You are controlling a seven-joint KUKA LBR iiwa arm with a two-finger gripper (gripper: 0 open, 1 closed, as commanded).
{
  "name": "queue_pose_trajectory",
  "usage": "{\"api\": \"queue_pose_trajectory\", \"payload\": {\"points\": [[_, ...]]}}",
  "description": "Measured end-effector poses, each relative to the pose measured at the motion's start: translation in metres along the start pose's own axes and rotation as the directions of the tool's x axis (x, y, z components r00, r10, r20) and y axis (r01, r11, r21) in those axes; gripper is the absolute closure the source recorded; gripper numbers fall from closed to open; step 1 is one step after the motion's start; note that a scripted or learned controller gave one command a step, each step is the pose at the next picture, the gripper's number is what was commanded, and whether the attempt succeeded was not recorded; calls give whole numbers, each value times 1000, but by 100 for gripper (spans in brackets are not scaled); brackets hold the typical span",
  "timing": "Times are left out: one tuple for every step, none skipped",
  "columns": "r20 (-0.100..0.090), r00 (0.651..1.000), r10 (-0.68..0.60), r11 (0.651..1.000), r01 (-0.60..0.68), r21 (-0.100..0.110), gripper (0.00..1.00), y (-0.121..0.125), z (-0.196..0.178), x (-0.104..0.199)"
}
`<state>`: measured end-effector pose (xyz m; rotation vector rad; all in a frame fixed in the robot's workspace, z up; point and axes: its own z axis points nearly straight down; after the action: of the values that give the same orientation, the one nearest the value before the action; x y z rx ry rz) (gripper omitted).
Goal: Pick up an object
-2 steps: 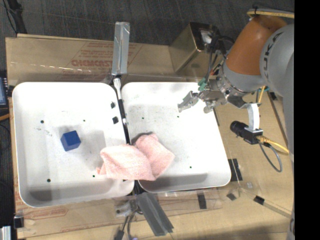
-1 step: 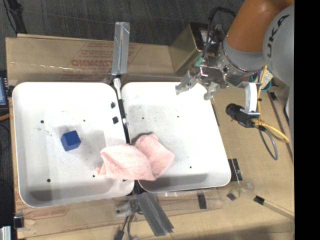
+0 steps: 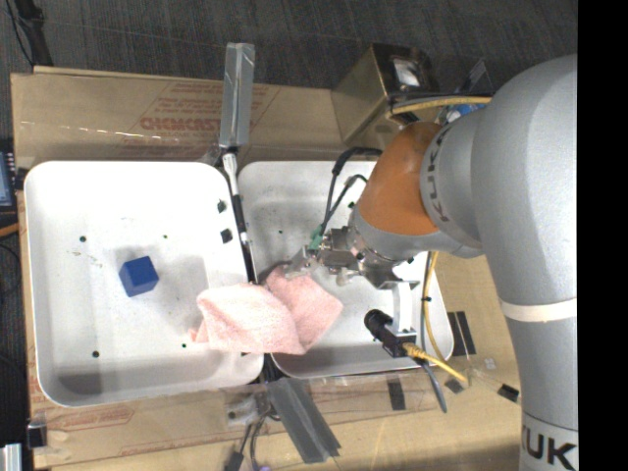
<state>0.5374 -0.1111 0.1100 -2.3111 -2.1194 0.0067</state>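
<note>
Two white bins sit side by side on the table, over a sheet of brown cardboard (image 3: pixel 118 116). The left bin (image 3: pixel 59 194) holds a blue cube (image 3: pixel 138 275), which rests flat on the floor a little left of the middle, clear of every wall. A few small dark specks dot the floor around it. A pink cloth (image 3: pixel 260 317) lies crumpled across the two rims where the bins meet, toward the lower edge of the view. One part lies in the left bin's lower right corner, and the other reaches into the lower left corner of the right bin (image 3: pixel 285 189). The cloth and the cube are apart and do not touch. The grey arm (image 3: pixel 471 165) comes in from the right over the right bin, its orange band (image 3: pixel 392 189) above that bin's middle. The jaws are low at the cloth's upper right end, right against the fabric or just above it. We cannot tell whether they are released or clenched, nor whether any cloth lies between them.
</note>
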Motion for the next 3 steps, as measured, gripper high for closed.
{"api": "queue_pose_trajectory", "payload": {"points": [[-1,995,-102,995,102,-2,0,10,18,16],[-1,994,-108,994,108,0,100,10,8,17],[1,984,-179,984,179,-5,100,-25,-82,43]]}}
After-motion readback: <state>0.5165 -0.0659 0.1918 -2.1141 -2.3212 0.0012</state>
